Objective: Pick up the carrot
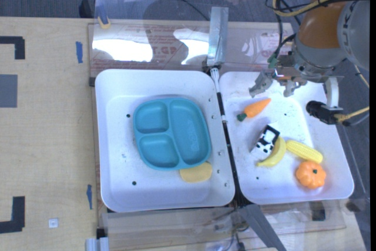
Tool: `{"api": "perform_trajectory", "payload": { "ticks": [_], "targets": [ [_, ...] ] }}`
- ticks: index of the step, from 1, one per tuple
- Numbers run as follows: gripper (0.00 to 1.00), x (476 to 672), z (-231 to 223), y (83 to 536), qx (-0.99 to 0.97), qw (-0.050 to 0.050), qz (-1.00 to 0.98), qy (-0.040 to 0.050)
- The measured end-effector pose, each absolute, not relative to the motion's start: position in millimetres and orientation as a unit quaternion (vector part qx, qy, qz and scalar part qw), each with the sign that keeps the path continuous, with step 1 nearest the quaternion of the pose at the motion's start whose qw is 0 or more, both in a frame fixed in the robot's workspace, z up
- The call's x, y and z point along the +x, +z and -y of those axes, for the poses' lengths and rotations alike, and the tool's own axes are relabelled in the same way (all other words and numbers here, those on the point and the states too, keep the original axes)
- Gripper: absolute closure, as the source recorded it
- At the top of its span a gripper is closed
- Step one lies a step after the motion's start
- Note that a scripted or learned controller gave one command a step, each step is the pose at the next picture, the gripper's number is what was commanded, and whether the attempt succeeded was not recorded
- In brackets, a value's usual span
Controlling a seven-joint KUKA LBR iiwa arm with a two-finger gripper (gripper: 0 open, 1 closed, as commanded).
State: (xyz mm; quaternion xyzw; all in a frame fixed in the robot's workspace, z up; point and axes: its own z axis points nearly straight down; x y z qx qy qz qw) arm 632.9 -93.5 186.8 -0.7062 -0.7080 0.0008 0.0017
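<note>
Pale wooden desk (47, 144) carries two shallow white bins side by side, with dark carpet beyond its far edge. Nearest in the right bin (335, 191), by its near right corner, sits a small orange pumpkin (310, 176). Just beyond it a yellow corn cob (304, 151) lies slantwise, and a banana (274, 154) curves beside it, touching a black-and-white cow toy (265, 140) near the middle of that bin. In the left bin (111, 185) a yellow slice-shaped piece (196, 173) lies near the near edge, touching the near rim of a blue three-compartment plate (172, 132) that takes up the bin's middle.

Farther back in the right bin, toward its far left corner, lies the carrot (254, 109), tilted, green stub pointing at the divider between the bins and orange tip toward the far edge. Above it hangs the hand (275, 85), its two grey fingers spread apart with nothing between them; one fingertip (259, 86) is just beyond the carrot's tip, apart from it. The grey arm with its orange band (320, 23) reaches in over the far right corner, cables looping over it. Along the far edge of the desk stands a clear shiny panel (153, 38)
</note>
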Motion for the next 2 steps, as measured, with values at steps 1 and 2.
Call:
{"api": "perform_trajectory", "payload": {
  "ticks": [1, 2],
  "targets": [
    [0.0, 637.2, 122.2, 88.1, -0.67, -0.003, 0.743, -0.0015],
    [1.0, 637.1, 122.4, 97.7, -0.67, -0.003, 0.742, -0.0015]
  ]
}}
